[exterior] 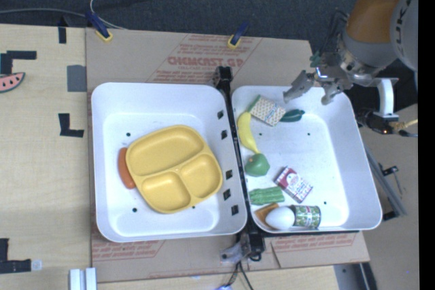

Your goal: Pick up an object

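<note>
My tool (315, 87) hangs spread and empty; the dark green object (293, 115) lies just below-left of it, long axis left-right.

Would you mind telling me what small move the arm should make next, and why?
Probably lower the gripper a little toward the dark green object just below it. The fingers look spread with nothing between them, the gripper sits at the right bin's upper edge, and that object lies apart from the checkered packet.

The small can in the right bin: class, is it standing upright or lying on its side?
Lying on its side. The can shows its green labelled wall lengthwise along the right bin's front edge, beside the white egg.
</note>
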